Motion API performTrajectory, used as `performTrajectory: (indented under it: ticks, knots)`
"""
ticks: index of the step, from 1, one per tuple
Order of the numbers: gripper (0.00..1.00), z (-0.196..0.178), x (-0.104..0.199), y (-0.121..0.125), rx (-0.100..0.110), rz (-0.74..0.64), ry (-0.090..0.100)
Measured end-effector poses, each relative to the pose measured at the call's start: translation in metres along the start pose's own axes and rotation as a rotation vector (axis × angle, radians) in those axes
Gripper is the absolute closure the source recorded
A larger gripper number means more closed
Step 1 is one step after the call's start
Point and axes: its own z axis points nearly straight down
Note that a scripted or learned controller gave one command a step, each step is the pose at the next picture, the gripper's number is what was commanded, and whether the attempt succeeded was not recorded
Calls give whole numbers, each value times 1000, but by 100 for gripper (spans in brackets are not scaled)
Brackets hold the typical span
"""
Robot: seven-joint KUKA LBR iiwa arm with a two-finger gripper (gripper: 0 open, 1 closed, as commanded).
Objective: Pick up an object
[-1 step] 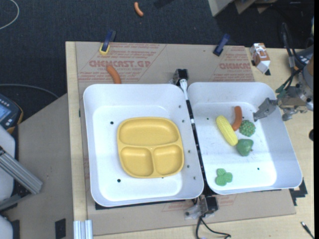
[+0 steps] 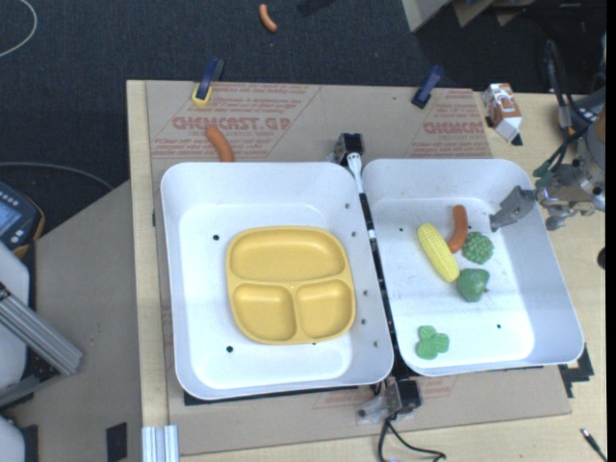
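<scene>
In the right bin lie a yellow corn cob, a small orange-red sausage, a green broccoli floret, a green pepper and a small leafy green piece. My gripper hangs over the bin's right part, just right of the broccoli and sausage. Its fingers are spread open and nothing is between them. One grey fingertip points toward the broccoli without touching it.
The left bin holds a yellow divided plate. On the cardboard behind the bins lie an orange sausage, clamps and a small carton. Another sausage is on the dark floor.
</scene>
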Motion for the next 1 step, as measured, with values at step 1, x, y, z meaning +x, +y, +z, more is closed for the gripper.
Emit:
performTrajectory:
  ticks: [1]
  knots:
    - [0,44,-4,0,6,1,3]
